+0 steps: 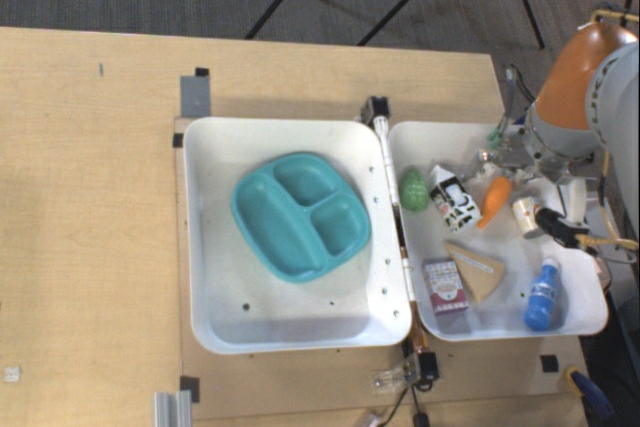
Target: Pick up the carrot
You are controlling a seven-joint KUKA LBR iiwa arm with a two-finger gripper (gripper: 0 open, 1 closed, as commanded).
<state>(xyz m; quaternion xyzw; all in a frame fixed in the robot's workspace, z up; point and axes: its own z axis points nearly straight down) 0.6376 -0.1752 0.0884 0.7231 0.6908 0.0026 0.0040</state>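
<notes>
Here, the arm (590,85) reaches in over the right bin (500,330), orange band up, wrist low over the bin's far half. The gripper (508,161) is a tangle of grey metal at the arm's tip; whether it is wide or narrow I cannot tell from this angle.

- Carrot (495,200): orange, lying tilted on the bin floor, just below the gripper in the view. Its upper end is at the gripper's tip; contact cannot be judged. The thin end points down-left, away from the gripper.
- Carton (456,198): black and white, just left of the carrot, down-left of the gripper.
- Green ball (413,190): further left of the gripper, by the bin's left wall.
- Small pale cup (524,214): just right of the carrot, below the gripper.
- Tan wedge (478,270) and dark red box (446,287): well below the gripper, side by side, towards the near wall.
- Blue bottle (541,300): below and right of the gripper, in the near right corner.
- Left bin (215,315): well left of the gripper, holding a teal divided plate (300,215).
- Both bins sit on the pale wood bench (90,215).
</notes>
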